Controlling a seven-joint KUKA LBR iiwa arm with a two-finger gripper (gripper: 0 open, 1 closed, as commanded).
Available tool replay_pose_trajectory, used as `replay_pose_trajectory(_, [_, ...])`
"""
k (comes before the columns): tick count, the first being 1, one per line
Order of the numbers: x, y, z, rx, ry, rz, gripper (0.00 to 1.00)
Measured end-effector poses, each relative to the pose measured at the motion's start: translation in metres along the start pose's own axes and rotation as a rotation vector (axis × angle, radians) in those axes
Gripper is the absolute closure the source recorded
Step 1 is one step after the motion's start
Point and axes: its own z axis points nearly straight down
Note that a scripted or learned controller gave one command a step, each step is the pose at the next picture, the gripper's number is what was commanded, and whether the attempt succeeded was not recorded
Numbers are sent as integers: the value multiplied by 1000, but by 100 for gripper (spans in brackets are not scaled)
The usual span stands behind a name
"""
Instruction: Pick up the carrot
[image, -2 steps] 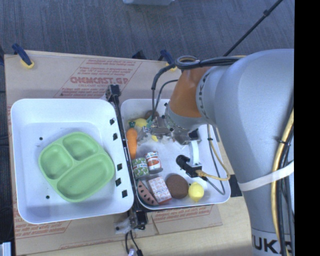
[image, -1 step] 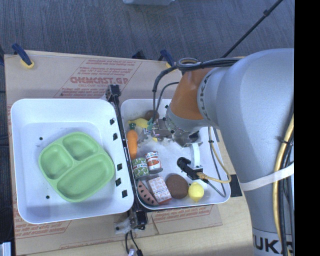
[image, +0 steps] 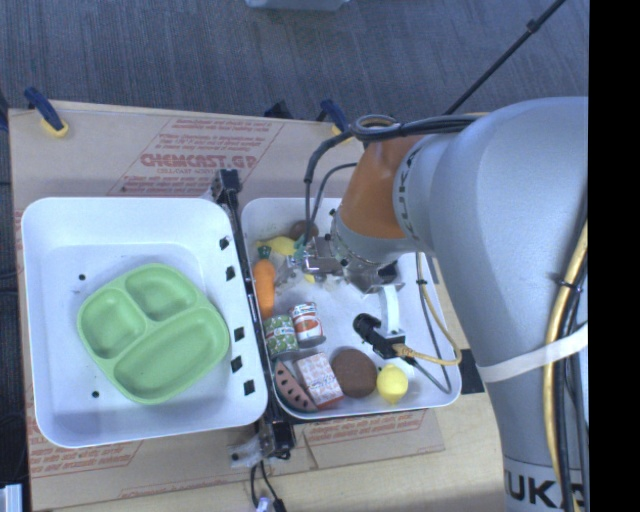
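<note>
The orange carrot (image: 264, 285) lies lengthwise against the left wall of the right bin (image: 440, 395), with its green top pointing to the back. My gripper (image: 303, 264) hangs just to the right of the carrot's upper end, low over the bin. It sits under the grey wrist with the orange band (image: 368, 195). Nothing shows held in it. The arm's bulk covers the right side of this bin.
A green divided plate (image: 153, 330) lies in the left bin (image: 50, 250). Near the carrot are a yellow fruit (image: 283, 246), two small cans (image: 294, 329), a watermelon slice (image: 289, 388), a pink wafer (image: 320, 379), a brown disc (image: 352, 370) and a lemon (image: 392, 383).
</note>
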Motion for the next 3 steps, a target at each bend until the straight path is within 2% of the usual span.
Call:
replay_pose_trajectory(1, [-1, 12, 0, 3, 2, 0, 0])
replay_pose_trajectory(2, [0, 2, 0, -1, 0, 0, 0])
replay_pose_trajectory(3, [-3, 8, 1, 2, 4, -1, 0])
